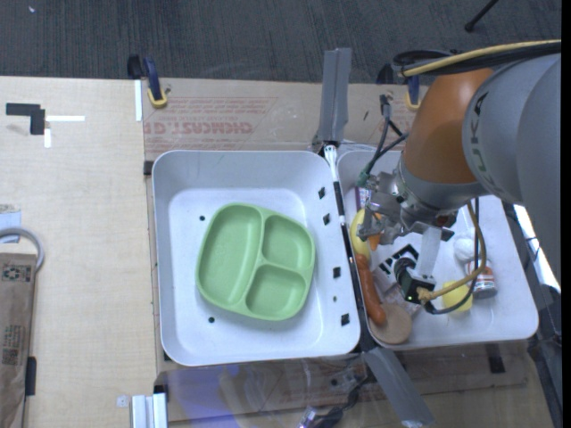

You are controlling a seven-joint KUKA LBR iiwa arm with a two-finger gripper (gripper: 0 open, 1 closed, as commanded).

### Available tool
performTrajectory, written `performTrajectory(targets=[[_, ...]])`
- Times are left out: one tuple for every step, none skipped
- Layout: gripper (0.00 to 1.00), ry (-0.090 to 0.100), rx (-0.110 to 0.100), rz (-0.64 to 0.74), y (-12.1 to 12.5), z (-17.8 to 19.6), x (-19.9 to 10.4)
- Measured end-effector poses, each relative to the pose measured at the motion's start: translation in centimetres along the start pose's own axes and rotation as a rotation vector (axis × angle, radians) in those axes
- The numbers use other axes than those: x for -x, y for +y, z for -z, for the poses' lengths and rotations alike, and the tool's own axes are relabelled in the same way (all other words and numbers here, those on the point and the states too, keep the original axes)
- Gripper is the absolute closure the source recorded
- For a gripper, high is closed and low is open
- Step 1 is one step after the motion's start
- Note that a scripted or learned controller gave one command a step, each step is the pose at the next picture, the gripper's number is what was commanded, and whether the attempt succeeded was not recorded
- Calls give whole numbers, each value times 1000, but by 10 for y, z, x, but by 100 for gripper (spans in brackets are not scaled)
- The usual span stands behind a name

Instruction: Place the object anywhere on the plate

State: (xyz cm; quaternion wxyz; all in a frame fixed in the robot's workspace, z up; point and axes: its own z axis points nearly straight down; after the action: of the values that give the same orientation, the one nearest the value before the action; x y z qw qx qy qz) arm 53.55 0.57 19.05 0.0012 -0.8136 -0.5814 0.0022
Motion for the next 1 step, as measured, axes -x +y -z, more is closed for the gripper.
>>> performTrajectory(targets=[[100,-1,0,-31,-68,0,-68]])
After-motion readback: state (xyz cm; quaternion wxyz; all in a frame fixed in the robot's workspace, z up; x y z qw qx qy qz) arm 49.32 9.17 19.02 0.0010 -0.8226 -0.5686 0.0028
